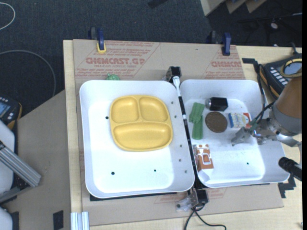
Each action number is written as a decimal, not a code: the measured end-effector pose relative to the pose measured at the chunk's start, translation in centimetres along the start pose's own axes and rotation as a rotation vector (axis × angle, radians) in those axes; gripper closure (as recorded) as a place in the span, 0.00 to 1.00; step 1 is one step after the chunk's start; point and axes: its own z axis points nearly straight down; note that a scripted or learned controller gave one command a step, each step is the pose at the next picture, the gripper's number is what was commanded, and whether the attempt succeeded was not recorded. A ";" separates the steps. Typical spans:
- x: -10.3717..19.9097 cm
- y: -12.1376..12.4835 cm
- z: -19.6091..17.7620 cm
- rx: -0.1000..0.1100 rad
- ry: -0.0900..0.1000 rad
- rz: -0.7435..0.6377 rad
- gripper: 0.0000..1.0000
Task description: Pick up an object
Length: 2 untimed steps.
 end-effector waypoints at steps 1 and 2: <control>7.9 -2.9 -12.4 -0.026 -0.005 -0.010 0.00; 7.4 -3.0 -12.9 -0.019 -0.008 -0.003 1.00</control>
